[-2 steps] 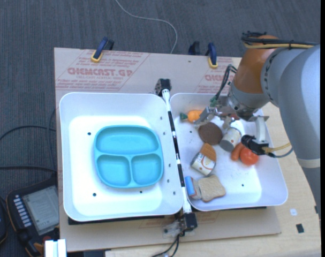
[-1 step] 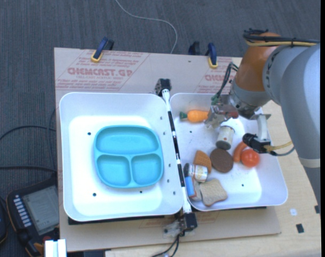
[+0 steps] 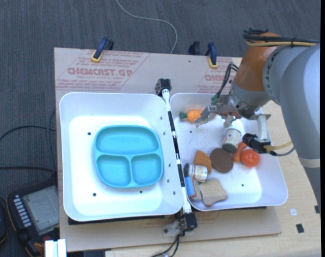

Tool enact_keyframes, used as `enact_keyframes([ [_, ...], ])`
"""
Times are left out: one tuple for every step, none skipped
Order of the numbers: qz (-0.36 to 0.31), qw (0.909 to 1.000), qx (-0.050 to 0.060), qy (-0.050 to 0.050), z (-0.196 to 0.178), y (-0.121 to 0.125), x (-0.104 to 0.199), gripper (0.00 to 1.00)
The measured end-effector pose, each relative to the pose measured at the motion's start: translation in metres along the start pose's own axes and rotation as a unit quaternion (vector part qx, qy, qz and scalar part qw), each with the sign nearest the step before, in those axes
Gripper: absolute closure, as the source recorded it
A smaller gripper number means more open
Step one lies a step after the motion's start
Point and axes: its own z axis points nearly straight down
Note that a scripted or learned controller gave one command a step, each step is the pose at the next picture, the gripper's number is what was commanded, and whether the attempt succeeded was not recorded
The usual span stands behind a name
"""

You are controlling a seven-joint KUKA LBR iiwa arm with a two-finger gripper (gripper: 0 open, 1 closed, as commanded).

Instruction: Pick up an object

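The right bin (image 3: 269,194) holds several small items. An orange toy carrot (image 3: 194,115) lies at its far left, and a white jar (image 3: 232,138) stands near the middle. In front of the jar are a brown round cookie (image 3: 222,160), a red tomato (image 3: 250,158), an orange-brown wedge (image 3: 202,158), a small can (image 3: 198,171), a blue piece (image 3: 190,186) and a bread slice (image 3: 212,193). My gripper (image 3: 216,118) hangs low over the far part of this bin, between the carrot and the jar. It is open, with nothing between its fingers.
The left bin (image 3: 71,122) holds a light blue divided plate (image 3: 129,156). A black and white divider rail (image 3: 173,138) runs between the bins. Blue and yellow clamps (image 3: 212,56) sit on the far edge of the board. My arm covers the right bin's far right corner.
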Motion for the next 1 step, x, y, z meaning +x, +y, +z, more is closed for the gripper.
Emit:
enact_keyframes([
  [0.001, 1.0000, -0.005, -0.001, 0.0124, -0.0598, 0.0195, 0.00],
])
